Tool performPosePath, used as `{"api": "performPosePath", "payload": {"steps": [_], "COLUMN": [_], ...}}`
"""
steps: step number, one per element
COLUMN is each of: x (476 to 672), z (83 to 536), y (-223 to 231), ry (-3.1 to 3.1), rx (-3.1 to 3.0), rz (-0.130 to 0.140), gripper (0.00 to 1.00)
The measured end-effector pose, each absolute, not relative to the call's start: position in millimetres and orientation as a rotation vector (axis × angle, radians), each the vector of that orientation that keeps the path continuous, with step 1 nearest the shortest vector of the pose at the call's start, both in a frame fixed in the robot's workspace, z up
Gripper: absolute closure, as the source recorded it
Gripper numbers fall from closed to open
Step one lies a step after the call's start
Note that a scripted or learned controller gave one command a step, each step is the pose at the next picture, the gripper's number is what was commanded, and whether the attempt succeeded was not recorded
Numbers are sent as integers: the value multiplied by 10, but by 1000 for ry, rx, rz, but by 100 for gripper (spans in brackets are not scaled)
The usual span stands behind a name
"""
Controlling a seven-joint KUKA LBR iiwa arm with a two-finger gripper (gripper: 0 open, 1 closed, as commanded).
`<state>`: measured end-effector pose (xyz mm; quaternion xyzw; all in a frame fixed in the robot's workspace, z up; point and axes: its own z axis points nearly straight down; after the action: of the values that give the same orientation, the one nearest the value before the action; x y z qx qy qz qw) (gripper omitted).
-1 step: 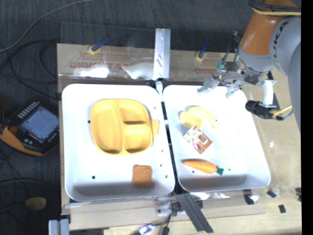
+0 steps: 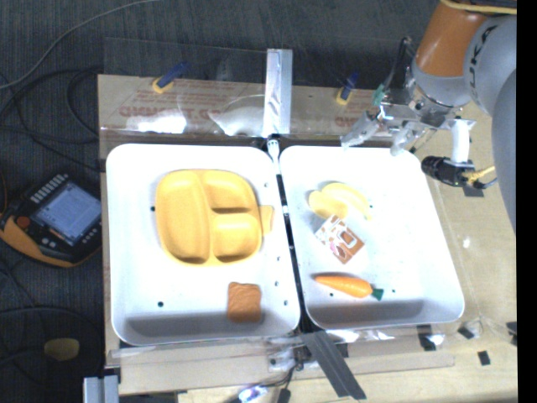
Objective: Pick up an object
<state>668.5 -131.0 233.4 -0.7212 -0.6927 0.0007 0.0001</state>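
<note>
gripper: ours [image 2: 394, 133] sits at the far edge of the right bin [image 2: 436, 250], just past its back rim. The two fingers look spread with nothing between them, so we call it open and empty.

arm: the orange band [image 2: 449, 36] is up in the right corner, so we're reaching in from that side with room to swing down over the bin.

nearest target: the yellow banana-ish piece [image 2: 338, 200] is closest to us, in the back half of the right bin, touching or just beside the small printed carton [image 2: 340, 239].

other options: the toy carrot [image 2: 344, 286] lies alone near the front wall. In the left bin [image 2: 126, 250] we see a yellow divided tray [image 2: 205, 217] and a brown bread-like block [image 2: 243, 300].

our pick: honestly the carrot looks like the safest bet, since nothing crowds it.

how to do it well: we'd line the fingers up across the carrot's narrow width, not along its length, and come straight down over its middle.

watch out: it's near the sloped front wall, so a finger could clip the rim. The yellow piece and carton sit tight together, so going there risks nudging both.
</note>
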Motion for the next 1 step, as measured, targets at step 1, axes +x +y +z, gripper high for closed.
{"api": "performPosePath", "payload": {"steps": [1], "x": [5967], "z": [1299], "y": [-1328], "ry": [-1911], "rx": [-2493], "rz": [7], "gripper": [0]}}
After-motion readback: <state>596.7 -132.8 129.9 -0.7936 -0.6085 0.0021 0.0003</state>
